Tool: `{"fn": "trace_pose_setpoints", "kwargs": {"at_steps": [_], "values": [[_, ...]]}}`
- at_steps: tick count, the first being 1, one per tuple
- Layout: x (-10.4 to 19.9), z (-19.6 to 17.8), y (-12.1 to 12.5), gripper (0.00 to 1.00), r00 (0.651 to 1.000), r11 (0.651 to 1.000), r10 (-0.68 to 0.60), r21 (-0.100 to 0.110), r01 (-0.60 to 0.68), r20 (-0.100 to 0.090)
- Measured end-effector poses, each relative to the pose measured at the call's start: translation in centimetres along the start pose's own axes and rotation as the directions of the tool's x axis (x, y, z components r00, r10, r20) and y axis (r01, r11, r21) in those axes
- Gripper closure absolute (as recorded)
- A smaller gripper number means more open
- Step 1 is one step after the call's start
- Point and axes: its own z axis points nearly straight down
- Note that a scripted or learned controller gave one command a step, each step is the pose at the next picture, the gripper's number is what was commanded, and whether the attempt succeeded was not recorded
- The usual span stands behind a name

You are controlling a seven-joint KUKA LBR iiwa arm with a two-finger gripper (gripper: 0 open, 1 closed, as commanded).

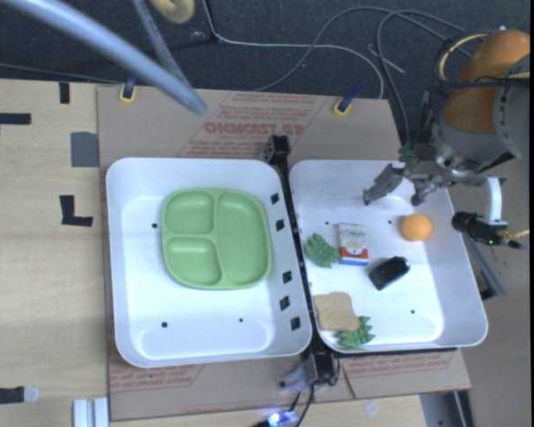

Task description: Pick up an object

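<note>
Right bin [454, 327] holds the candidates: orange ball [416, 228] near its right wall, black block [389, 272] just below-left of it, small carton [352, 243] mid-bin, toast slice [335, 310] at front. Gripper [400, 188] hovers over the bin's back area, up-left of the ball, fingers spread, nothing between them. Left bin [125, 265] has a green divided plate [217, 238].
</note>
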Motion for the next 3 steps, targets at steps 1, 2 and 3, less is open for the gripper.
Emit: {"fn": "trace_pose_setpoints", "kwargs": {"at_steps": [1,2,3], "values": [[0.0,-1.0,0.3,0.00,1.000,1.000,-0.004,-0.014,0.004,0.003],[-0.6,4.0,-0.4,0.00,1.000,1.000,-0.003,-0.010,0.003,0.003],[-0.5,9.0,-0.1,0.00,1.000,1.000,-0.002,-0.021,0.002,0.003]]}}
